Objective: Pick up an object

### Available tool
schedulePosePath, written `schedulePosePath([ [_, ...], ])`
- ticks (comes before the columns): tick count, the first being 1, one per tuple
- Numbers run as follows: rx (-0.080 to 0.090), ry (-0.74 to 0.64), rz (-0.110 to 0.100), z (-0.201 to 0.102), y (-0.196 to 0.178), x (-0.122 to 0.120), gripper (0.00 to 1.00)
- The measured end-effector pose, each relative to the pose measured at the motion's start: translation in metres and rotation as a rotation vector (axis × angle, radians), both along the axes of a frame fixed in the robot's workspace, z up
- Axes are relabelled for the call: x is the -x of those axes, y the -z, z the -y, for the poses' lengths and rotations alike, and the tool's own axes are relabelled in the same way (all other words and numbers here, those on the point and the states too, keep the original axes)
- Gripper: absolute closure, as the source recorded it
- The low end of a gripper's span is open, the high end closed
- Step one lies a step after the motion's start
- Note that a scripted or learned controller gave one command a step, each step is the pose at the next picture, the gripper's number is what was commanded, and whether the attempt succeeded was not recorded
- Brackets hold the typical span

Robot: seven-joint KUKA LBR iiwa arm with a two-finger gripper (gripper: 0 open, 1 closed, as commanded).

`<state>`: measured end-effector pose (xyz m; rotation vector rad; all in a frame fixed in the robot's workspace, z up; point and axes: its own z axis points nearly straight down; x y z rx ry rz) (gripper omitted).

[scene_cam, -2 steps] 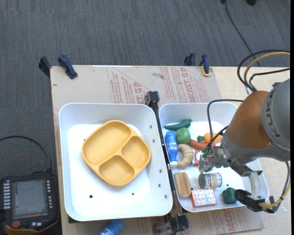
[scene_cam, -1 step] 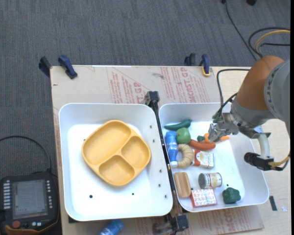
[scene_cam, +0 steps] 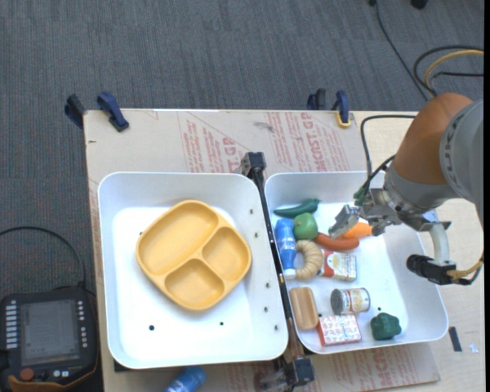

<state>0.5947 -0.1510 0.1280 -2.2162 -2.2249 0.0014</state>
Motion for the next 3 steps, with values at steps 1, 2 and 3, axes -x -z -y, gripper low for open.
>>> schedulePosePath([
  [1, 0.0, 0.002, 0.002, -0.043, 0.04, -0.049, 0.0],
  [2, 0.001, -0.007, 0.0, -0.044, 0.03, -0.05, 1.0],
  [3, 0.001, -0.008, -0.001, -0.044, 0.03, -0.05, 0.0],
])
